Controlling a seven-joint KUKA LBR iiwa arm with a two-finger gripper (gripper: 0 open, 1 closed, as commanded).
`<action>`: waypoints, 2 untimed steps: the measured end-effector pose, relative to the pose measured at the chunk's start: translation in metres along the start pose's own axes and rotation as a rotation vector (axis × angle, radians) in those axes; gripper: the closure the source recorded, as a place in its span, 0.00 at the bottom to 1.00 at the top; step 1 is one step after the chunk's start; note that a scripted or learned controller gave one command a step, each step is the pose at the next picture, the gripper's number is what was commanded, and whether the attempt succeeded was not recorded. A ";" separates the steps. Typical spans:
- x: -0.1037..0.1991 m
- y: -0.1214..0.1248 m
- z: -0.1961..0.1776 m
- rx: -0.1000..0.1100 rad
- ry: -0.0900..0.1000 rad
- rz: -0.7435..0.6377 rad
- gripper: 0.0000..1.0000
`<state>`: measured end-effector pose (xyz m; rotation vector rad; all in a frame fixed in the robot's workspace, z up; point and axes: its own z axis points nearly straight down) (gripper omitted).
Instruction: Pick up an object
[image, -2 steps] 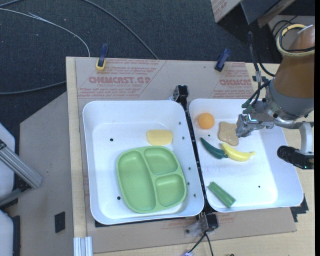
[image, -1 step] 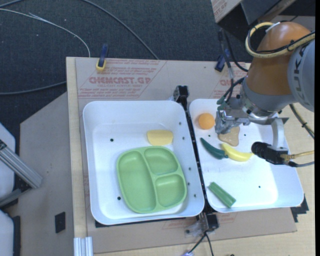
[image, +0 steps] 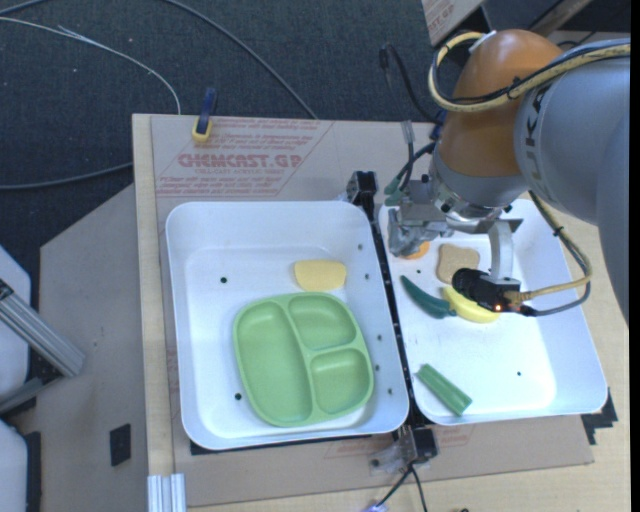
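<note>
My gripper (image: 405, 238) hangs low over the far left corner of the right bin (image: 560, 390), close to the wall between the bins. A small orange piece (image: 419, 249) lies right beside its tip, partly hidden. Around it lie a tan toast-like slice (image: 455, 261), a dark green curved piece (image: 424, 297), a yellow banana-like piece (image: 470, 308) and a green block (image: 443, 389) near the front. In the left bin (image: 190, 300) sit a green divided plate (image: 300, 357) and a pale yellow piece (image: 320, 274) just behind it.
The grey arm with its orange band (image: 495, 90) covers the far right of the right bin. A cardboard sheet (image: 240, 160) lies behind the bins with a blue and yellow clamp (image: 205, 115) on its edge. Cables run over the dark floor.
</note>
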<state>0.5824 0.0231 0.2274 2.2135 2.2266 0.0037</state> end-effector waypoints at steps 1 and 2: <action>0.045 0.015 0.010 0.001 0.000 0.004 1.00; 0.044 0.015 0.010 0.001 -0.001 0.005 0.00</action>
